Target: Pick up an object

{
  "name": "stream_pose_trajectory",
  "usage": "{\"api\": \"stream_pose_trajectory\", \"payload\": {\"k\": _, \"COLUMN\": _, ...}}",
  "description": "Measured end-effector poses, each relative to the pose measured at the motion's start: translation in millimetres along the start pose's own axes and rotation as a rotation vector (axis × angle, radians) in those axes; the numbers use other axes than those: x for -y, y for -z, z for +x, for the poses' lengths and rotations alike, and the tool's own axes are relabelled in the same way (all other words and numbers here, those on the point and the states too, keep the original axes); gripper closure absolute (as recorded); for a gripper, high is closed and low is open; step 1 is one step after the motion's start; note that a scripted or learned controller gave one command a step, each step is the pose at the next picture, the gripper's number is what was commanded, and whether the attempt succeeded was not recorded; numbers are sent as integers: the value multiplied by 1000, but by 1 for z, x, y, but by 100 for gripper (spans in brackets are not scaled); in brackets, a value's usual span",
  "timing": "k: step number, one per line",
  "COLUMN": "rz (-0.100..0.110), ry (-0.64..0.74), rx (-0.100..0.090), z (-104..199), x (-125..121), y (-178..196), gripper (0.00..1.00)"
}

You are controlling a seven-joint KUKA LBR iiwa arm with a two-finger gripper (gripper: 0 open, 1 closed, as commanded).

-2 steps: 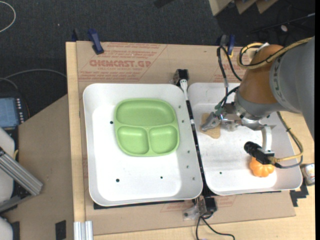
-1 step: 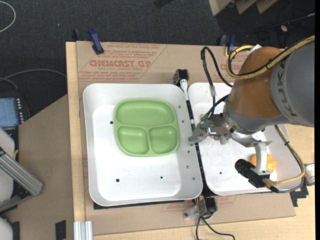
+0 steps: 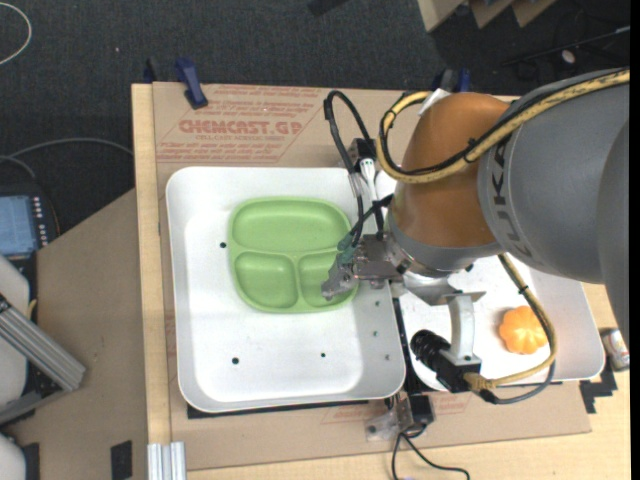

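Camera view. The counter (image 3: 260,138), faced with brown board, carries two shallow white plastic bins side by side. The left bin (image 3: 200,348) holds a pale green plastic tray with three compartments (image 3: 285,253), lying flat in the bin's upper middle. The right bin (image 3: 575,363) is largely covered by the grey arm with its orange band (image 3: 450,183); a small orange rounded object (image 3: 522,330) lies in it, near its right side, well apart from the green tray.

The gripper (image 3: 340,280) is down at the green tray's right edge, over or at the lower right compartment. Its tips sit at the rim, but contact cannot be confirmed from this angle. Whether the gripper is clenched or released cannot be told; wrist hardware and cables hide the detail. Nothing is visibly held.

Assessment: the step in hand appears to be the approach or the grasp attempt on the green tray's rim. The pick is not yet shown as made. The next move would call for a firm closure across the thin rim, then a straight lift; the tray is wide and light, so a pinch at one edge is likely to tilt it or slip.
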State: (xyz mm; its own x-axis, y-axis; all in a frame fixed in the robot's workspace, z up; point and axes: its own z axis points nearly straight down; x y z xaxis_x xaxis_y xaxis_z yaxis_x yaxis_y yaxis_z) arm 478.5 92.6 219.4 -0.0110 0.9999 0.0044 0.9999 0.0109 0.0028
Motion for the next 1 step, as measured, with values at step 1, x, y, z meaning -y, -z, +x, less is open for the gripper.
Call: {"api": "stream_pose_trajectory", "payload": {"k": 1, "rz": 0, "ry": -10, "rx": 4, "z": -6, "x": -1, "y": 9, "gripper": 100}}
